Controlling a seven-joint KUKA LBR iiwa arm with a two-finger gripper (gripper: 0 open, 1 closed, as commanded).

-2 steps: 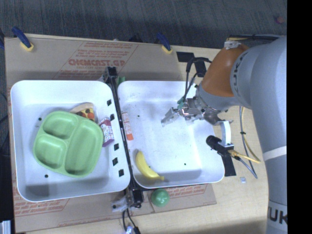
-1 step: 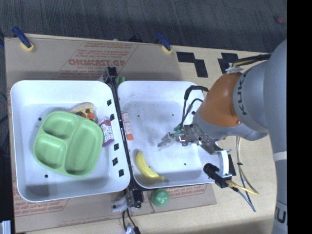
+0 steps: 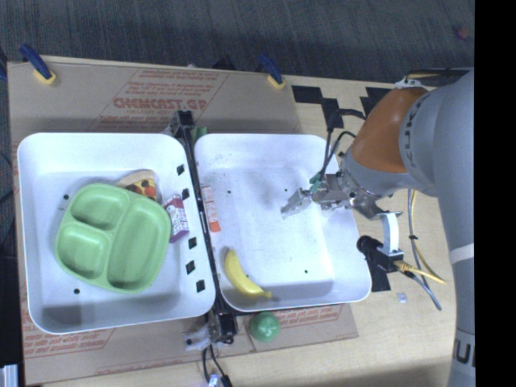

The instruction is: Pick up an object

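Banana [image 3: 243, 276] lies in right bin [image 3: 266, 156] | arm bent over bin | gripper [image 3: 295, 205] spread, holding nothing

The divided tray [image 3: 113, 236] lies in the left bin [image 3: 32, 297]; the banana [image 3: 242, 276] lies in the right bin [image 3: 266, 147], near its front wall.

Two white bins [image 3: 48, 297] [image 3: 266, 147]. One green divided plate [image 3: 113, 236]. One banana [image 3: 242, 276]. One green ball [image 3: 264, 326]. One purple packet [image 3: 177, 216]. Two blue clamps [image 3: 37, 64] [image 3: 272, 71].
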